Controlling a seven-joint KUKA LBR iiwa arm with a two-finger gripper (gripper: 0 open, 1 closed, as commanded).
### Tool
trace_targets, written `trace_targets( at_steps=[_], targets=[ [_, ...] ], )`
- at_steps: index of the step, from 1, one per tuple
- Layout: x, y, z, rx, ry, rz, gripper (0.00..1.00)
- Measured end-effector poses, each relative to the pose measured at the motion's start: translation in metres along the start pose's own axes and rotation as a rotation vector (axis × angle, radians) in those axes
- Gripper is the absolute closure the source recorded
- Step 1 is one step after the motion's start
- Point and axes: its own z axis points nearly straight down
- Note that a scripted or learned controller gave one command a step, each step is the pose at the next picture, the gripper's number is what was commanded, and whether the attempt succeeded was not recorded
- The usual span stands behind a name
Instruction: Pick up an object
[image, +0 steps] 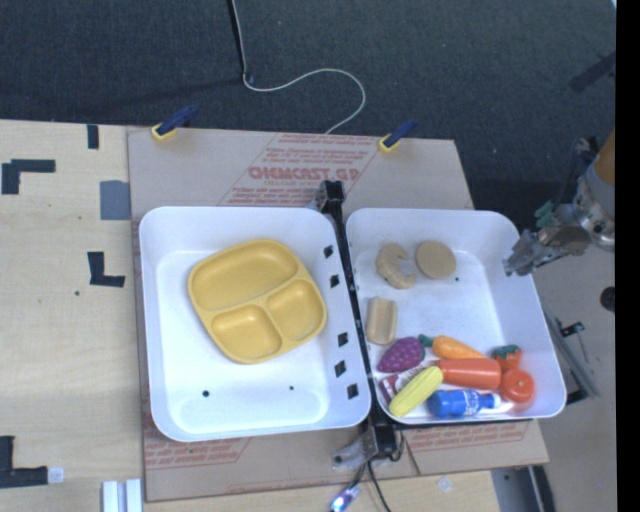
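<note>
Gripper hung over right bin's right rim — finger state unclear. Corn, carrot lay below — untouched.

arm: cut off at right edge | hand: fingers too small to tell

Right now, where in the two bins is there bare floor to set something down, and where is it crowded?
Left bin: a bare strip along the near edge, below the yellow tray. Right bin: bare floor between the round cookie and the carrot, toward the gripper side. Its near corner is crowded: corn, grapes, blue bottle, tomato.
</note>
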Motion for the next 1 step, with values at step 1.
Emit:
trace_targets(
  at_steps=[1],
  targets=[
    [0.0649,0.0217,-0.0785,-0.009,0.0,-0.005,1.0]
  ],
)
